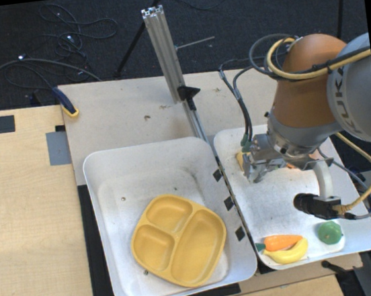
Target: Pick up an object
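Camera view shows the gripper (pixel 264 165) low over the right bin (pixel 275 213), presumably hunting an object; whether its claw is wide or narrow, I cannot tell.

floor: dark carpet (pixel 93 61), black cables (pixel 18 64) | bench: light wood (pixel 27 232) | upright aluminium post (pixel 165 52)

Illumination is even and bright from overhead; the white bins (pixel 109 188) show mild glare. Shadows are soft and short. The background floor is dark. Focus is moderately sharp, with slight grain
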{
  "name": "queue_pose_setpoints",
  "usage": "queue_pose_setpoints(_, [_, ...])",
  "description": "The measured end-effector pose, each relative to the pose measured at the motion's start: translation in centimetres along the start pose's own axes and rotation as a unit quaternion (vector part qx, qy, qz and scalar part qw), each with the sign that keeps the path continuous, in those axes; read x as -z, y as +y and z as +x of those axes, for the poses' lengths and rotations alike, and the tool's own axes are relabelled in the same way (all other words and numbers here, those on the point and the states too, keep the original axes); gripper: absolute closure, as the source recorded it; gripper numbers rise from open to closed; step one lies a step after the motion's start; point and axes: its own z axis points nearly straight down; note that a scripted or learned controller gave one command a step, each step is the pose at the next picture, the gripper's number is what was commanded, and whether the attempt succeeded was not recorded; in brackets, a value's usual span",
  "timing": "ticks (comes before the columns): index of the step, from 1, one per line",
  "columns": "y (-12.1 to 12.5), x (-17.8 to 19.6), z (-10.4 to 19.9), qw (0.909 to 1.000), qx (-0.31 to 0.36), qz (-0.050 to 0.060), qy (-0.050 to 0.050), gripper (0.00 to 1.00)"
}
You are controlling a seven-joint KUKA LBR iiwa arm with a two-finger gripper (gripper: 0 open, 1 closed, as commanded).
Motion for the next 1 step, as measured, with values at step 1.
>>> queue_pose_setpoints(1, [-1.43,-1.28,4.45,1.0000,0.000,0.001,-0.001,1.00])
